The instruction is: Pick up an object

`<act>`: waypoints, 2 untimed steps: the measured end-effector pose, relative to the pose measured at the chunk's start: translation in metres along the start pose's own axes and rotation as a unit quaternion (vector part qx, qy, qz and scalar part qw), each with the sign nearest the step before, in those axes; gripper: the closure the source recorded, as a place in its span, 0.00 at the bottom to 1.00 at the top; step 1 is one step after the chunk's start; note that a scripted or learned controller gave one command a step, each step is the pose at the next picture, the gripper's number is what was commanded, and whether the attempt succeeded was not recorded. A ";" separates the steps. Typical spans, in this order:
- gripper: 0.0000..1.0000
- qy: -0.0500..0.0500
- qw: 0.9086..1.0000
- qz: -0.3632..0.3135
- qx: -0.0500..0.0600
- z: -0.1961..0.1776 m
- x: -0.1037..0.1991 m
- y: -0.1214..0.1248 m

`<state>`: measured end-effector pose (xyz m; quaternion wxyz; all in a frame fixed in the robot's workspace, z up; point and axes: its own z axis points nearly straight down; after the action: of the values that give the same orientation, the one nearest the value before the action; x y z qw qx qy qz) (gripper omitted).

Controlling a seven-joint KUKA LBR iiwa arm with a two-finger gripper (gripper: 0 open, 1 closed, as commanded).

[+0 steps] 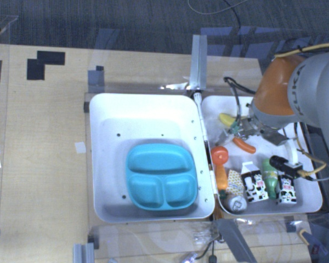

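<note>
Looked like smooth, slightly glossy white plastic bins [98, 147]; matt blue plastic tray [162, 175]; pale wood-grain table [38, 147]; brushed metal post [198, 59]; shiny metal can top [237, 204]; rough dark carpet floor [98, 10].

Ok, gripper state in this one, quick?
Gripper: low in the right bin, beside the yellow item and above the small orange piece; open or closed cannot be told.

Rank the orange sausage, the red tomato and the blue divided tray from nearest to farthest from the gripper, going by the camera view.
From the gripper:
1. Orange sausage, just below it in the right bin.
2. Red tomato, by that bin's left wall.
3. Blue divided tray, in the left bin.
</note>
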<state>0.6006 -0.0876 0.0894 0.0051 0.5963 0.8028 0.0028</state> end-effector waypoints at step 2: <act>0.00 0.000 0.999 -0.053 0.001 0.001 -0.105 -0.031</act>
<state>0.6008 -0.1969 0.0887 0.0043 0.5529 0.8333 0.0016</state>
